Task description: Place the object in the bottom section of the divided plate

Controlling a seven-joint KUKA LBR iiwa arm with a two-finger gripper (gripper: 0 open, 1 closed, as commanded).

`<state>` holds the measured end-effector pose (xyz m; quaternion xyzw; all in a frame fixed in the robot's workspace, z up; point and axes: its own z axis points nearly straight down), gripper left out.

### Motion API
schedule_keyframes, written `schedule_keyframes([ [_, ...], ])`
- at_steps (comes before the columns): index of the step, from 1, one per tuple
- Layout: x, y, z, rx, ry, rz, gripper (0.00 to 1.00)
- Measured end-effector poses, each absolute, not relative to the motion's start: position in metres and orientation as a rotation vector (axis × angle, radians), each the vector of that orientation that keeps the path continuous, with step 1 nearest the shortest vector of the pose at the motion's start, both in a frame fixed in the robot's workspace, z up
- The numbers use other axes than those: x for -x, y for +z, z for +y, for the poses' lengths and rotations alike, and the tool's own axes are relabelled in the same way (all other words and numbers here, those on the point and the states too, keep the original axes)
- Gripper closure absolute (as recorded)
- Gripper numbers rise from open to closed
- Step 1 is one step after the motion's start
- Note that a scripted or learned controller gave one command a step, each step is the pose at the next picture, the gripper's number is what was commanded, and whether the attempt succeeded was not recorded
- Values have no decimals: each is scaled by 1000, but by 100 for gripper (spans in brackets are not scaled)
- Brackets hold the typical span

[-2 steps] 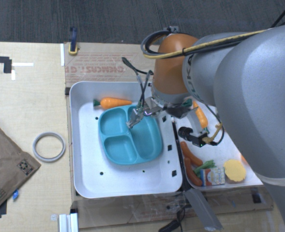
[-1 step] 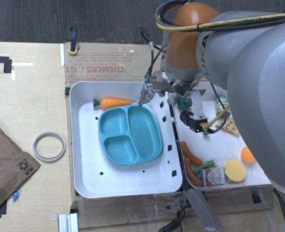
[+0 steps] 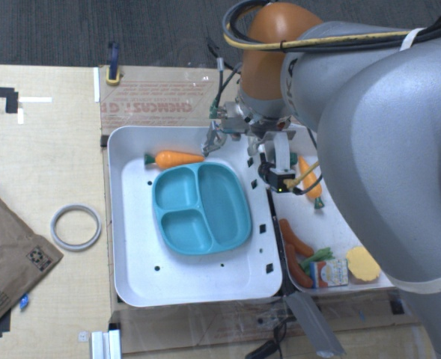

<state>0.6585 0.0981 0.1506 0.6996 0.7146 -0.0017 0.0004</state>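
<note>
Across the bench, seen from the fixed camera above, two shallow white bins sit side by side. The left bin (image 3: pixel 130 275) holds a blue divided plate (image 3: pixel 202 208) with three sections: a long one on the right and two smaller ones on the left. All three look bare. A toy carrot (image 3: pixel 177 158) lies on the bin floor just beyond the plate's upper edge, its orange body pointing right and its green end to the left; it sits close against the plate rim, though whether they touch is unclear.

The grey arm with its orange band comes in from the right and hangs over the upper edge of the left bin. The gripper (image 3: pixel 214 142) sits just right of the carrot's tip, near it but with nothing between its fingers; whether the fingers are spread or together cannot be told.

The right bin (image 3: pixel 340 287) is partly hidden by the arm. It holds a second orange carrot (image 3: pixel 310 178), a reddish sausage-like piece (image 3: pixel 293 241), a small box (image 3: pixel 331 272) and a yellow piece (image 3: pixel 363 265).

On the wooden bench left of the bins lie a grey ring (image 3: pixel 75 226) and a brown cardboard box (image 3: pixel 7 256).
</note>
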Motion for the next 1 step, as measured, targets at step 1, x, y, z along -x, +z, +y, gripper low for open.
schedule_keyframes([
  [1,-582,191,95,-2612,-8,1746,0],
])
